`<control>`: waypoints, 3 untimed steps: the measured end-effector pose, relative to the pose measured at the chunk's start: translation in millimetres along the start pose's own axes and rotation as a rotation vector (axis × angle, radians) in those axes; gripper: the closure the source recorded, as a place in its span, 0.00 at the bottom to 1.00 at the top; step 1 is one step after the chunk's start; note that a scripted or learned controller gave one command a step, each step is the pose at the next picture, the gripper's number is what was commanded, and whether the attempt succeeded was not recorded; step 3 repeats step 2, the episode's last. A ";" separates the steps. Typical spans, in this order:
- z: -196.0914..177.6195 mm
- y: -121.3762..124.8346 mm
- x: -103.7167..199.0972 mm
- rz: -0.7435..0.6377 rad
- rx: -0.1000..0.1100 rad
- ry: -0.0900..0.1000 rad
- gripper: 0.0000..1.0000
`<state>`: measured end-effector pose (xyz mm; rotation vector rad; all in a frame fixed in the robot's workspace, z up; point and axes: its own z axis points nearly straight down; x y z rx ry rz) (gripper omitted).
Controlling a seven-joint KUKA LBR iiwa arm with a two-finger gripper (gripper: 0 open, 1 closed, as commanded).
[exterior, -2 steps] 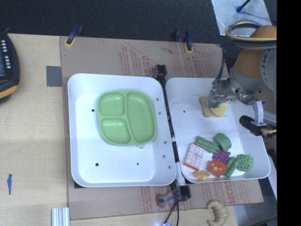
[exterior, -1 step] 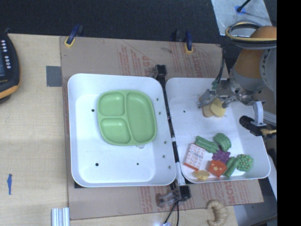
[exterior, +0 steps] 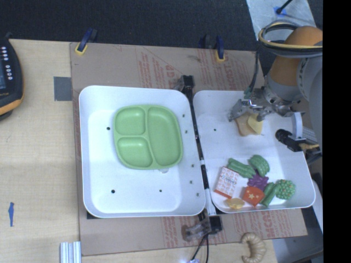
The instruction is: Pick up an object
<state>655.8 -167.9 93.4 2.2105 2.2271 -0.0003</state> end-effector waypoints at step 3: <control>-13.0 1.0 -0.5 -0.006 -0.003 -0.002 0.00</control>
